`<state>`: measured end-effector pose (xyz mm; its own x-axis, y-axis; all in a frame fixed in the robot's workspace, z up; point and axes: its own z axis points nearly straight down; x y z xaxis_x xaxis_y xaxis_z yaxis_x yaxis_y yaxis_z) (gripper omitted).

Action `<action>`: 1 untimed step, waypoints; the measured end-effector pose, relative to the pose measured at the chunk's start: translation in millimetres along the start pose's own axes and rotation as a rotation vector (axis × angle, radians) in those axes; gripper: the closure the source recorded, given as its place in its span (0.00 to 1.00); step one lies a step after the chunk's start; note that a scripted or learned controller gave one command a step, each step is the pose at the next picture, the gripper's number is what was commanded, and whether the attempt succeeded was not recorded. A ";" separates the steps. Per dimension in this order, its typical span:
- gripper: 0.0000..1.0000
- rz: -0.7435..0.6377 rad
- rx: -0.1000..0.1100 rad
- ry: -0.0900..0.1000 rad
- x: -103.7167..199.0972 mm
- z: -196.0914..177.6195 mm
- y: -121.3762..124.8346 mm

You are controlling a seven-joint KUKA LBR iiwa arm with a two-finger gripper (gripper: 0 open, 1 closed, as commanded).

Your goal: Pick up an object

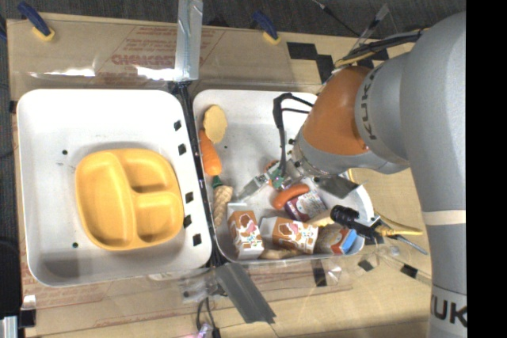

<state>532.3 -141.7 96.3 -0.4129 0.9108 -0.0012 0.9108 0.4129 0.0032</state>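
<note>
My gripper [272, 176] reaches down into the middle of the right bin [253, 103], below the arm's orange band. Right beside it lie an orange-red sausage-shaped item [290, 193] and a dark red jar [306, 206]; I cannot tell whether it touches either. Along the bin's left wall sit a pale yellow potato-like piece [215, 123], an orange carrot [210, 157] and a waffle cone [222, 195]. Two small printed cartons [245, 233] [295, 234] stand at the near wall. The arm hides the bin's right part.
The left bin [47, 115] holds a yellow divided plate [127, 195]. A small blue and orange item [345, 241] lies in the right bin's near right corner. A taped divider [189, 36] sits between the bins at the far edge.
</note>
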 end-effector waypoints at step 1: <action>1.00 -0.005 0.001 0.001 0.1 -9.8 0.5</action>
<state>532.6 -141.4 106.1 -0.4179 0.9085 -0.0002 0.9085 0.4179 0.0027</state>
